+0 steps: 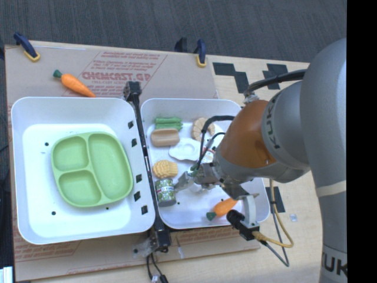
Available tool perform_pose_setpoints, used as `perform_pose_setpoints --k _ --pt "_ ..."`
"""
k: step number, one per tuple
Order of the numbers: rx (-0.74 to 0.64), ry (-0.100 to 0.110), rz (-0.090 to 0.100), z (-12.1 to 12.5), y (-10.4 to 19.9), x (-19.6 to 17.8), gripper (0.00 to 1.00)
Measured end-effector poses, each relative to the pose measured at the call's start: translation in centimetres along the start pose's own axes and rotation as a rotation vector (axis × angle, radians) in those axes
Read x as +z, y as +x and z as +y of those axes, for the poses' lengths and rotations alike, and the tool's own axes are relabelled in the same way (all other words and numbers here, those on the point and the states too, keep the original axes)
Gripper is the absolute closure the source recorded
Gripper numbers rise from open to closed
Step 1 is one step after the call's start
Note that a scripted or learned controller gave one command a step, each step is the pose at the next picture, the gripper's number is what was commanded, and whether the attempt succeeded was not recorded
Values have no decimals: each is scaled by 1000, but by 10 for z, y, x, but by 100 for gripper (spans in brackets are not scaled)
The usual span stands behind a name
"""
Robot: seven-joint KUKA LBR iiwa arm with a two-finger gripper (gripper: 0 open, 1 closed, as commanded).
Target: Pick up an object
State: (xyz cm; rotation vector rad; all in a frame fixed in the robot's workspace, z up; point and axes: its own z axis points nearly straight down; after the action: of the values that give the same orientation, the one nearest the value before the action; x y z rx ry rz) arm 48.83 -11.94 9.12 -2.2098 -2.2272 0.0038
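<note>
Robot gripper (187,180) low in the right bin (194,217), beside a small green jar (165,191); its grip state seems hidden. A toy carrot (224,207) lies nearby.

Pretty clearly a robotics lab setup: a cardboard-topped bench (118,69) held by blue clamps (27,47), 2 white bins (23,175), toy food like a plastic carrot (73,83), loose cables (277,237), grey carpet (147,7).

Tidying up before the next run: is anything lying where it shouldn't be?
Yes. One carrot lies on the bench behind the left bin, outside both bins. The other toy food sits in the right bin.
</note>
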Motion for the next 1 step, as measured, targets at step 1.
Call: perform_pose_setpoints --k 1 --pt "-6 1 0 0 0 -10 100"
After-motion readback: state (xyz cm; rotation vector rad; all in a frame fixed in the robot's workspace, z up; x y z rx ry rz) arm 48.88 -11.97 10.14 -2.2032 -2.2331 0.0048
